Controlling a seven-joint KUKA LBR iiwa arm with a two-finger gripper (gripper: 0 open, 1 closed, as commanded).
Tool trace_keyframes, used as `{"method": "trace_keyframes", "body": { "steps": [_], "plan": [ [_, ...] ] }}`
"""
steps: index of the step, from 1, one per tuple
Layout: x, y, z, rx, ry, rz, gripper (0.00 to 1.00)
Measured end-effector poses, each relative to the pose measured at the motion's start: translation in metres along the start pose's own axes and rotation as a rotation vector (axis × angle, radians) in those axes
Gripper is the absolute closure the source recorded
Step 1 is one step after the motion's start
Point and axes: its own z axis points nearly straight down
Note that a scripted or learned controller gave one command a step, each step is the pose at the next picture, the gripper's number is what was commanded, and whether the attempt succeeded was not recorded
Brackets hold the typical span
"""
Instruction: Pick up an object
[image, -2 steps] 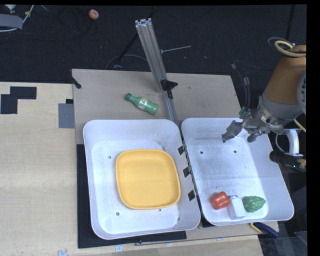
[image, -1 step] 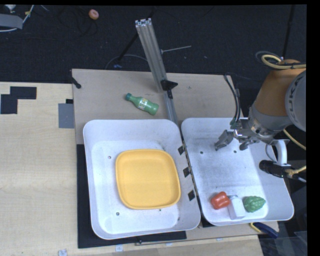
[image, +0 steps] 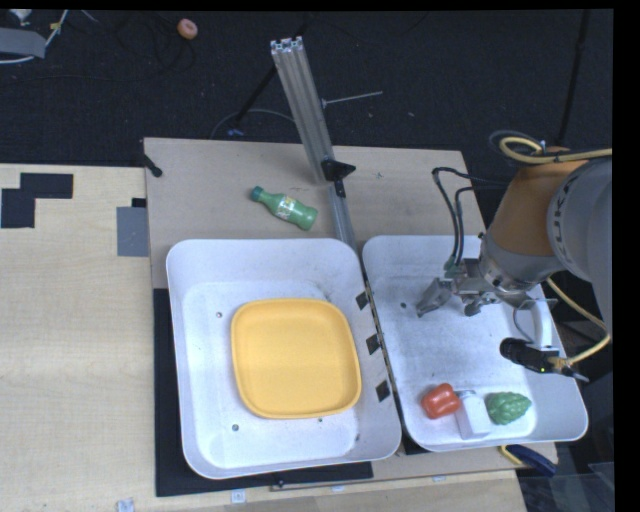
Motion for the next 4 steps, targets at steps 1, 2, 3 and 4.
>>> {"method": "trace_keyframes", "body": {
  "steps": [1,2,3,4],
  "plan": [
    [-0.001,0.001,-0.013,-0.005,-0.001,0.002,1.0],
    [-0.004,-0.002,-0.056,-0.008,-0.002,0.002,1.0],
    [-0.005,-0.002,-0.108,-0.01,-0.002,0.002,1.0],
    [0.054,0.002,-0.114,-0.005,-0.001,-0.003,1.0]
  ]
}}
